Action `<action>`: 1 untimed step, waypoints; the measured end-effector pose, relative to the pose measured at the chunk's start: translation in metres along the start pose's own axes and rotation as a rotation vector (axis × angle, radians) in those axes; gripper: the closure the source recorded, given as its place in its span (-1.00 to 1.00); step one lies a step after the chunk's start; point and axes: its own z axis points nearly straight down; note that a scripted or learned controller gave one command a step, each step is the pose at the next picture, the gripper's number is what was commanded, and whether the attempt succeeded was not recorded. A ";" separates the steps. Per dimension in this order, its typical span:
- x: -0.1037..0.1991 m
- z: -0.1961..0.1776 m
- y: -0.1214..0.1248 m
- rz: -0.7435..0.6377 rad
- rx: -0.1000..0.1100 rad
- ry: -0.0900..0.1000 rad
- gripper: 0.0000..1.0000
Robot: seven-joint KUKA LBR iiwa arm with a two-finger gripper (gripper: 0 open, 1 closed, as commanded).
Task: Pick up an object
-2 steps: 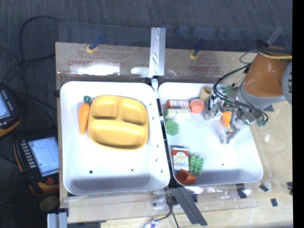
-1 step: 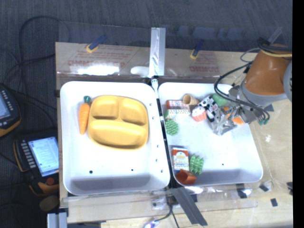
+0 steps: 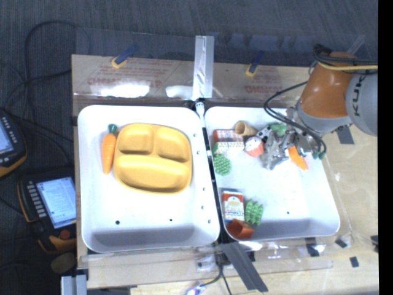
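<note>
Orange carrot piece (image 3: 298, 158), near the right bin's (image 3: 307, 225) far right corner, just right of the gripper (image 3: 274, 150) (long axis slanting toward the near right edge). Fingers' state: cannot tell; nothing visibly held.

The arm (image 3: 362, 106) is a smooth, rounded grey casting with a broad orange band (image 3: 325, 91) wrapped around it above the wrist, the band glossy and slightly domed. A dark letter marking shows on the grey shell just right of the band. Thin black cables (image 3: 284, 100) loop out from the wrist on its left side and curve back toward the tool. The gripper (image 3: 274, 150) is a cluster of dull grey metal parts, too small and busy to read in detail.
</note>
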 end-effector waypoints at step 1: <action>-0.008 -0.093 0.060 0.047 -0.008 0.009 1.00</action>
